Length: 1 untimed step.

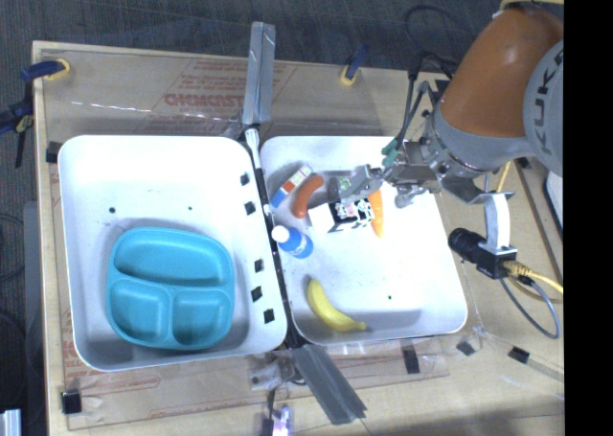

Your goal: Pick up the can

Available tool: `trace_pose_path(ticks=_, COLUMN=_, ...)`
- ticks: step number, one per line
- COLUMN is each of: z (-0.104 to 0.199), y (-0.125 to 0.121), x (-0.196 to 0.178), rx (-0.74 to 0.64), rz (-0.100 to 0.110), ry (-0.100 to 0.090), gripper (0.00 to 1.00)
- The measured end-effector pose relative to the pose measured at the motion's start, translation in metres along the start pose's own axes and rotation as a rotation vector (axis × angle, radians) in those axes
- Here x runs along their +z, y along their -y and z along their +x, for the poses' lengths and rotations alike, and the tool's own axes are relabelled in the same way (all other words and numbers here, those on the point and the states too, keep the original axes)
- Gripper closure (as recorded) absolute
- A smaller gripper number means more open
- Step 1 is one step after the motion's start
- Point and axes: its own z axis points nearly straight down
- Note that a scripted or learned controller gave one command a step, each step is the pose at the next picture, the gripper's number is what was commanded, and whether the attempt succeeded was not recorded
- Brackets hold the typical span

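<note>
Can (pixel 350 214) in the right bin (pixel 426 271), under the pincer (pixel 356 185).

The can, dark with a white label, lies near the middle of the right bin, partly covered by the pincer reaching in from the right; its outline is hard to make out, and whether the pincer is clenched, released or grasping it cannot be told. A carrot (pixel 376 214) touches the can's right side. Left of it lie an orange-red sausage shape (pixel 306 193) and a small bottle (pixel 288 187) with a blue end, and below them a blue-and-white ball (pixel 293 240). A banana (pixel 332 308) sits near the front wall. The left bin (pixel 144 171) holds a blue sectioned tray (pixel 173 288). The arm (pixel 498 80) is cut off at the right.
</note>
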Motion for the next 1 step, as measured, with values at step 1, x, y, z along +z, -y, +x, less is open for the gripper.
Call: trace_pose_path(ticks=1, z=-0.0223, y=-0.0448, x=-0.0422, rx=-0.048, rz=-0.003, ry=0.001, gripper=0.00)
